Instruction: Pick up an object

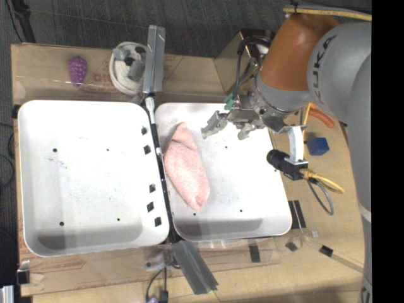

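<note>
- Writing: the grey arm (341,62) bears large dark letters on its casing, partly cut off by the view's edge; they appear to read "KUKA", seen sideways.
- Pincer: the gripper (226,126) hangs over the far half of the right bin (271,197), near that bin's far edge. Its two fingers are spread apart, released, with nothing between them; one fingertip (208,129) points toward the bin's left side.
- Task's thing: a pink cloth (185,165), bundled into a long oval, lies on the floor of the right bin along its left wall, running from near the far left corner toward the near edge. It is near the gripper, to its left and nearer the near edge, and apart from the fingers.
- Left bin (38,169): stands beside the right bin, their walls touching.
- Bench (44,74): a purple object (77,71) lies behind the left bin's far edge.
</note>
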Controlling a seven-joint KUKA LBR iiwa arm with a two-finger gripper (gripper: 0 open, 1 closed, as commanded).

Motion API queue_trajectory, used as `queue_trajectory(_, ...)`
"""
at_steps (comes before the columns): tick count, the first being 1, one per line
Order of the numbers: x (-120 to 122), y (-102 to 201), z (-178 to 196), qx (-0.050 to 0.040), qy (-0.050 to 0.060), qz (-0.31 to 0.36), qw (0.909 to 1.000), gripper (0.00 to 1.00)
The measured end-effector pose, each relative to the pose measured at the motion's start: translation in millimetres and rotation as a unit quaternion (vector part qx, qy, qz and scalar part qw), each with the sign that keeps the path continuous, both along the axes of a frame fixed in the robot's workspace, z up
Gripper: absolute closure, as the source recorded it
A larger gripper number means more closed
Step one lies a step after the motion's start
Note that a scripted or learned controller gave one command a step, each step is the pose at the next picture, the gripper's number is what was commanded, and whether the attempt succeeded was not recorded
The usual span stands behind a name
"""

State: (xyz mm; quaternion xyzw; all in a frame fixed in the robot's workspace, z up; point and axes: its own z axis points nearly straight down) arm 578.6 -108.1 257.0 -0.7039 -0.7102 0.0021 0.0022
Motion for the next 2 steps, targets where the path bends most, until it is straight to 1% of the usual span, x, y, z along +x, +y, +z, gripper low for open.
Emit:
queue_trajectory(1, 5, 8, -164, 0.0001, -0.003, 0.015, 0.9999, 0.00)
queue_trajectory(2, -17, 36, -65, 0.0002, -0.002, 0.009, 1.0000, 0.00)
